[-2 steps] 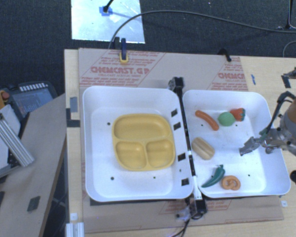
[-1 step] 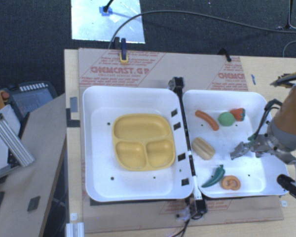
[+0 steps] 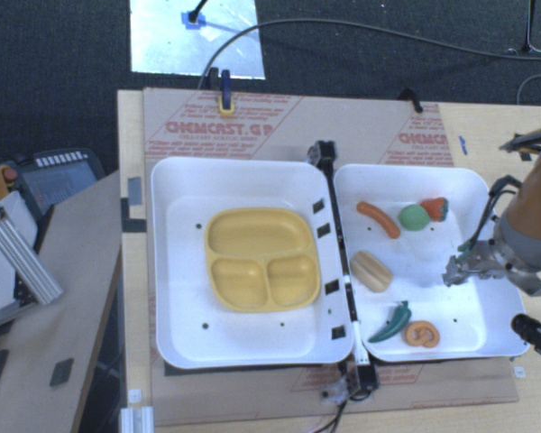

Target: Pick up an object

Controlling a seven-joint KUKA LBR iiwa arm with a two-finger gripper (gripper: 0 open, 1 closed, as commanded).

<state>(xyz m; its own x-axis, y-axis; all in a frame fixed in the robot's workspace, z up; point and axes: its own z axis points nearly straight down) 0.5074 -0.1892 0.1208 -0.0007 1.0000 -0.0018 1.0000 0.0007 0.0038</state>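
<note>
The grey gripper (image 3: 457, 273) hovers over the right white bin (image 3: 473, 332); its opening cannot be told. The tan toy bread roll (image 3: 371, 271) lies left of it, with bare floor between. An orange sausage (image 3: 379, 220), green ball (image 3: 415, 216), green pepper (image 3: 390, 324) and orange pretzel (image 3: 422, 334) lie around.

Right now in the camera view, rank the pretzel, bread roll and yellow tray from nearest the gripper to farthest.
1. Pretzel, front of the right bin, just left of and below the gripper.
2. Bread roll, near the divider.
3. Yellow tray, left bin.
</note>
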